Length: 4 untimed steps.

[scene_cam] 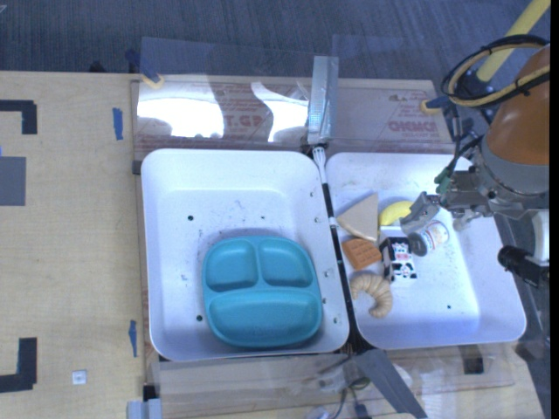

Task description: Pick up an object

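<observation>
The right bin holds several small objects. A beige wedge lies by its left wall, with a yellow piece just right of it. Below them sit an orange square waffle, a tan croissant and a small black-and-white item. My gripper reaches in from the right and hangs low over the middle of this bin, right beside the yellow piece and the black-and-white item. A small white rounded thing shows at the gripper's tip; whether it is gripped is unclear.
The left bin holds a teal divided plate in its front half. A clear plastic wall stands behind both bins. Yellow and black cables loop above the arm at the right.
</observation>
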Each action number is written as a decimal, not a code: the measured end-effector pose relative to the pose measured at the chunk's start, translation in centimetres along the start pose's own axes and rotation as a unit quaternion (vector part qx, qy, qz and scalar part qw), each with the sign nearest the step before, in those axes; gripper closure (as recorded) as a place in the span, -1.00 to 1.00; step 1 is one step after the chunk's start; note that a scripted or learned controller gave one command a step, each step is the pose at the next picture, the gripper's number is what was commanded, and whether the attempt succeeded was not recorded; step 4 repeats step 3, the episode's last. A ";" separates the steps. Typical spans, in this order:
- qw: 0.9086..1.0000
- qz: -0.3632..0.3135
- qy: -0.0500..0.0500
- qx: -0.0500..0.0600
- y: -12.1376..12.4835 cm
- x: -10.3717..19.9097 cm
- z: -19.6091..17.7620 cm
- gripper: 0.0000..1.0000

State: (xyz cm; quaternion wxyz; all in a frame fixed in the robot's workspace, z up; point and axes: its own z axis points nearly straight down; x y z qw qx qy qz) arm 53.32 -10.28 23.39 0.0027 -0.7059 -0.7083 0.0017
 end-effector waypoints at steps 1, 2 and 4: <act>1.000 -0.005 0.001 0.005 0.0 -0.7 13.4 -1.00; 1.000 -0.005 0.001 0.000 0.3 -0.7 12.3 1.00; 0.997 0.080 0.000 -0.003 2.2 5.9 0.2 1.00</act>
